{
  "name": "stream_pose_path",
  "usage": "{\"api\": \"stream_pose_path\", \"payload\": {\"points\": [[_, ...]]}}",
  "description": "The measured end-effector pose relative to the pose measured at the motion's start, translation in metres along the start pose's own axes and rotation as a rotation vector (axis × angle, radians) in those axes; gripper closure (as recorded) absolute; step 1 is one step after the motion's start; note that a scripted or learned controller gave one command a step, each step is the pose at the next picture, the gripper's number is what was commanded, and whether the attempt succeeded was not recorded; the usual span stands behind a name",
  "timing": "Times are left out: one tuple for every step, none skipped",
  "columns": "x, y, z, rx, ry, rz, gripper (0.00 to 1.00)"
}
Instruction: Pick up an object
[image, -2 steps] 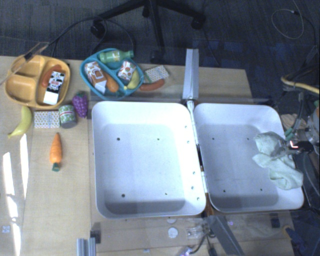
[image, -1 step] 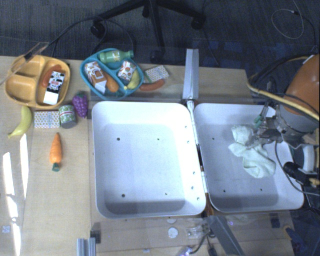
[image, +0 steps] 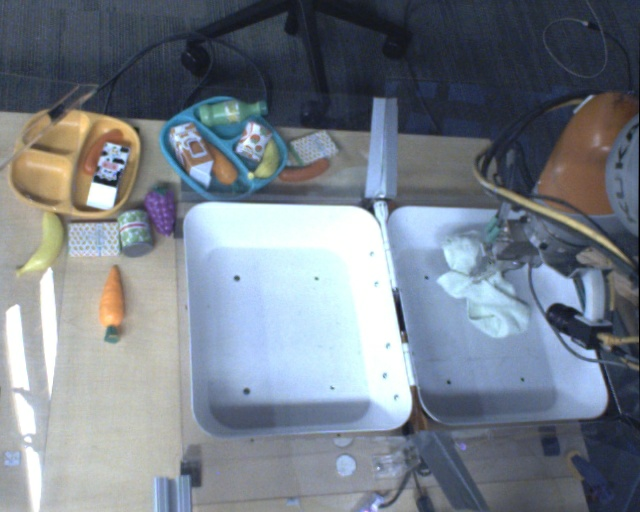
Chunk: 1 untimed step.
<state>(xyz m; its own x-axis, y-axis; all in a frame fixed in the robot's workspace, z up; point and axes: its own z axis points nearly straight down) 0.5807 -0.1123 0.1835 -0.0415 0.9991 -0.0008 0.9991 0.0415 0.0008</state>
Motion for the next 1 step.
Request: {"api": "stream_pose_path", "payload": {"points": [[-0.0228,0.0153,0.0365,0.0,0.0,0.096,1.0]]}}
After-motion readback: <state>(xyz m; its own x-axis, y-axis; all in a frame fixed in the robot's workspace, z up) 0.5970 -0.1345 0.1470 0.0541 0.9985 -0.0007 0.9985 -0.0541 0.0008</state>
